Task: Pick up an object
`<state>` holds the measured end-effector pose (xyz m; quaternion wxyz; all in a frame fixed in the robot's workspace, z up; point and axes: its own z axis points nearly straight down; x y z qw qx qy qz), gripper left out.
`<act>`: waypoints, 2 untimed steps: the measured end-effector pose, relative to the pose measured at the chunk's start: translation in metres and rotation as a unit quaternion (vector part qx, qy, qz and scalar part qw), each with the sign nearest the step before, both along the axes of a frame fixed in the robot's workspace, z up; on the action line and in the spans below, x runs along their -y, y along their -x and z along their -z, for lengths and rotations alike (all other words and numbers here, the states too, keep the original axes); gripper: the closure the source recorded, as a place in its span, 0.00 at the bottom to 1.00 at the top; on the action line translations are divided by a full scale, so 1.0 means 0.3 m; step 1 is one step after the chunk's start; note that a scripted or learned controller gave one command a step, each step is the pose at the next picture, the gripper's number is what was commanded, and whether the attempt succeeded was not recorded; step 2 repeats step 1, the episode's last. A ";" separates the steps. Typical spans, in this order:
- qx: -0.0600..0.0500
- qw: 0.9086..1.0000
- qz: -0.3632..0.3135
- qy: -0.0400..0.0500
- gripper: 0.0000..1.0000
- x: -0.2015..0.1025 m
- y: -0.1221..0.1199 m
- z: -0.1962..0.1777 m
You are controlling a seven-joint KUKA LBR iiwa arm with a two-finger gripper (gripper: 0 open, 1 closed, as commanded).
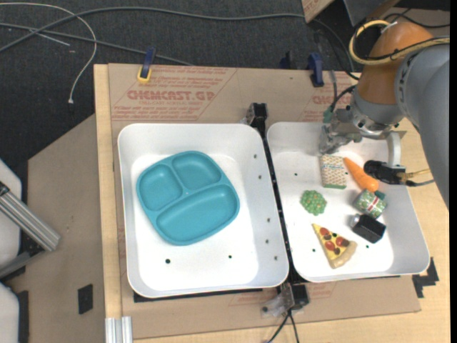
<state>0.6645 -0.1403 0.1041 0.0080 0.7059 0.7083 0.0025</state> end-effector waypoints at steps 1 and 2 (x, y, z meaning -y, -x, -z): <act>-0.004 1.000 0.002 -0.003 1.00 0.028 0.008 -0.197; -0.004 1.000 0.002 -0.003 1.00 0.028 0.008 -0.197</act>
